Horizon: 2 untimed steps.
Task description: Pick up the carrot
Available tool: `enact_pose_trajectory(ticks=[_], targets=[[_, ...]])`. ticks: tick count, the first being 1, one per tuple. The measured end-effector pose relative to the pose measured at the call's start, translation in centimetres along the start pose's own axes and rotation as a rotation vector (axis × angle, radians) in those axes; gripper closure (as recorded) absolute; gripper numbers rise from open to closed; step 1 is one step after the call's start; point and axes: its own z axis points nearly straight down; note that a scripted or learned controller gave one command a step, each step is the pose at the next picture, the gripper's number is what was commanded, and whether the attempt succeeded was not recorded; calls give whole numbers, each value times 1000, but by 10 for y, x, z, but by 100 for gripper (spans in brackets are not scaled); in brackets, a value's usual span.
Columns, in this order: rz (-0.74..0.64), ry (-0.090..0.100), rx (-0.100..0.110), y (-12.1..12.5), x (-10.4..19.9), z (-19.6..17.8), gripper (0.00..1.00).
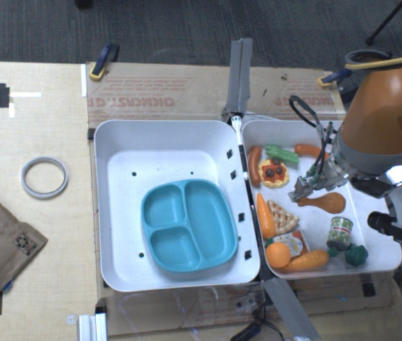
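While the tool (306, 188), its state impossible to tell, hovers mid-bin in the right bin (393, 263), the carrot (264, 215) lies apart at eight o'clock from it; the approach looks unfinished, calling for a shift and descent.

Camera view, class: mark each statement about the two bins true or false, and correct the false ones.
1. The blue divided plate lies in the left bin. True.
2. The carrot sits on the blue divided plate. False: it lies in the right bin, beside the waffle slice.
3. The gripper is above the right bin. True.
4. The tape ring is inside the left bin. False: it lies on the bench, outside it.
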Motion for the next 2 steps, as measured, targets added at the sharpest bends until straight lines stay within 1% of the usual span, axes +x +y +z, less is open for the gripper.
enact_pose_trajectory(ticks=[1,2], targets=[[70,2,2,-43,8,-16,100],[-10,-1,-1,-60,-43,-20,100]])
